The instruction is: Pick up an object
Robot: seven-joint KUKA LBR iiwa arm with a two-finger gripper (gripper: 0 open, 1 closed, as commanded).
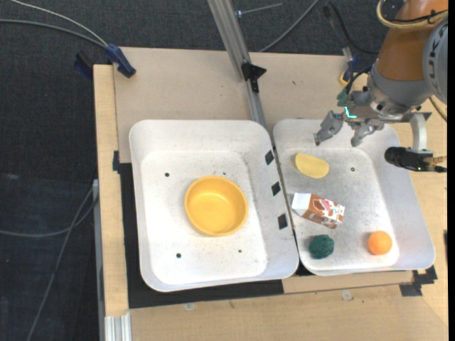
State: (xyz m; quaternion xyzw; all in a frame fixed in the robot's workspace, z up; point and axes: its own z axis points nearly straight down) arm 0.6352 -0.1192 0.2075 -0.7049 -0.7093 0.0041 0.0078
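My gripper (343, 134) hangs open above the far edge of the right bin (412, 212), its two grey fingers spread with nothing between them. Just below and left of it lies a pale yellow flat piece (312, 165). Further toward the front of that bin a small red-and-white carton (320, 210) lies on its side. A dark green ball (321, 246) and an orange ball (380, 243) rest near the front edge. A yellow bowl (215, 204) sits upright in the middle of the left bin (153, 190).
A slanted metal pole (231, 27) rises from the bench behind the gap between the bins. A blue clamp (119, 60) is fixed at the bench's far left corner. Cables run over the dark floor behind.
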